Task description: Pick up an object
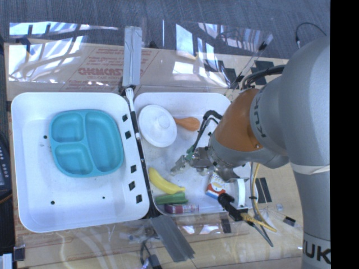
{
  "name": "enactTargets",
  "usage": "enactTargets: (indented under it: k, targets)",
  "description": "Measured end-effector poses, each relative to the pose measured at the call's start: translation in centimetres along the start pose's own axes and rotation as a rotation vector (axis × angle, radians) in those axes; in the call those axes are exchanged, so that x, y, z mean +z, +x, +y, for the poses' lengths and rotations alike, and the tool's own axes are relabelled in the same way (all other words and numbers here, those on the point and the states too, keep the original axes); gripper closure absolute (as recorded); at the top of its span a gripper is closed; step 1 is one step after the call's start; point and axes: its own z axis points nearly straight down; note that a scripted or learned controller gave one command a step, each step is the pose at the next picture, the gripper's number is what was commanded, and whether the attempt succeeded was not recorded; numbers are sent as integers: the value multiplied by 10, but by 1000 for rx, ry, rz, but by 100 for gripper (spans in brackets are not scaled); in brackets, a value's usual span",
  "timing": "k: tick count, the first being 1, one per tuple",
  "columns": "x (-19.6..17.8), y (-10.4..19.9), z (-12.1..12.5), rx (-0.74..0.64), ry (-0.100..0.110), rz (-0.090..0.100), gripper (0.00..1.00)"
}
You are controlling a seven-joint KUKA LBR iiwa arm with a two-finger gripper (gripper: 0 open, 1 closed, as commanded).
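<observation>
In the right bin (168,102), the tool (182,164) is hovering low near the banana (162,181); its grip state I cannot tell, nothing visibly lifted yet.

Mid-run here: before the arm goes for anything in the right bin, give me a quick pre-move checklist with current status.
1. Gripper located inside the right bin, above its floor: ok.
2. Finger state, open or shut: cannot tell.
3. Anything already held: cannot tell.
4. Nearby targets visible: banana, green item and small tube lie in the bin's near corner: ok.
5. White round lid and orange piece sit apart from the gripper: ok.
6. Blue divided tray in the left bin, away from the arm: ok.
</observation>
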Motion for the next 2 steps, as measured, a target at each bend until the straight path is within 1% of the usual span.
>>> enactTargets:
  k: [1, 2]
  targets:
    - [-10, 0, 0, -5, 1, -1, 100]
    - [-9, 0, 0, -5, 1, -1, 0]
